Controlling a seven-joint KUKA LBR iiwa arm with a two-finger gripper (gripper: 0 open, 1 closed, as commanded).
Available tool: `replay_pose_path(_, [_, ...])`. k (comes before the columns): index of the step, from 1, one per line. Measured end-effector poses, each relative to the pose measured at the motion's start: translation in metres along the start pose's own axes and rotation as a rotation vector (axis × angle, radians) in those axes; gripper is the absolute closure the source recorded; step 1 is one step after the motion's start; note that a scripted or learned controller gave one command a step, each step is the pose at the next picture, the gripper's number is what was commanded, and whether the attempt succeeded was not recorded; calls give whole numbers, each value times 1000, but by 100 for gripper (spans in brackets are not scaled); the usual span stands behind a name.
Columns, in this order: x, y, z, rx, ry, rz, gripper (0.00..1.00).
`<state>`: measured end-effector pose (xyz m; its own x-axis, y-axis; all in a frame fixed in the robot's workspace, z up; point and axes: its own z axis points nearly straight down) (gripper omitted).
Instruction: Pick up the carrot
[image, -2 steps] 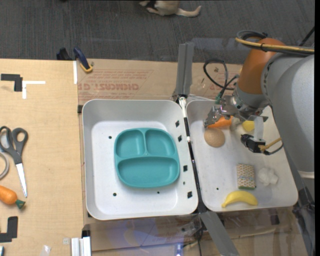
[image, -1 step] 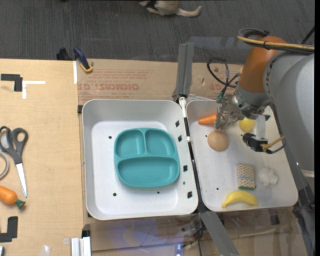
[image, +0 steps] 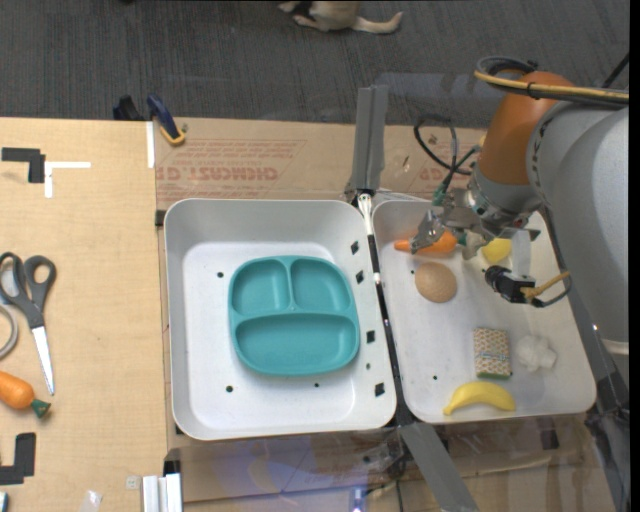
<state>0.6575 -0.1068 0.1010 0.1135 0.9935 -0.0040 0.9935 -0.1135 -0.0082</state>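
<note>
An orange carrot (image: 444, 241) lies at the far end of the right bin (image: 560, 400), its thin tip (image: 401, 244) pointing left toward the divider. My gripper (image: 435, 234) comes down on its middle from the right, below the orange wrist band (image: 512, 130). Dark fingers (image: 431, 228) cross the carrot, with orange showing on both sides of them, so the gripper looks shut on it. The carrot stays low, near the bin floor.
A brown egg-shaped thing (image: 436, 282) sits just in front of the carrot, with a yellow item (image: 497, 250) to its right. Nearer the front lie a patterned block (image: 491, 352), a white lump (image: 536, 352) and a banana (image: 479, 398). The left bin (image: 190, 390) holds a teal divided plate (image: 295, 315). Scissors (image: 30, 300) and a second carrot (image: 15, 392) lie on the bench.
</note>
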Motion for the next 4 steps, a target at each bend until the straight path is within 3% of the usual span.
replay_pose_path(1, [-6, 1, 6, 7, 10, 283, 0])
replay_pose_path(2, [1, -1, 7, 13, 9, 477, 0])
replay_pose_path(3, [-25, -12, 7, -2, 8, 676, 0])
replay_pose_path(4, [-24, -12, -2, -4, 6, 672, 100])
